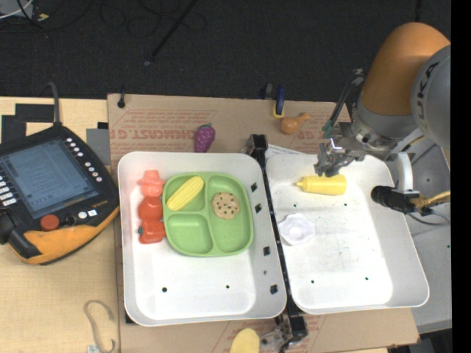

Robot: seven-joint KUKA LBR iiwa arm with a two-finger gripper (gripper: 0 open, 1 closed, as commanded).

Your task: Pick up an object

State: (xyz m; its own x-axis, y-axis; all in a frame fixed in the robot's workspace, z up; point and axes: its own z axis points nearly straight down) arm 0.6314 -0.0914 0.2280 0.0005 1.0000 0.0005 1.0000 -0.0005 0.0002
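The arm reaches in from the right, its gripper (330, 163) low over the right bin (383, 285); whether it is parted I cannot tell. Just below it lies a yellow bottle (323, 185). Farther left, the left bin (191, 300) holds a green tray (199, 237) with corn (183, 193) and a cookie (225, 205).

This is a robotics lab. A grey-and-orange industrial arm (401, 72) reaches over a worktop (44, 300) bearing two white bins (191, 300) on cardboard. A teach pendant (48, 190) lies at the left, with loose cables (29, 6) on the dark far floor.
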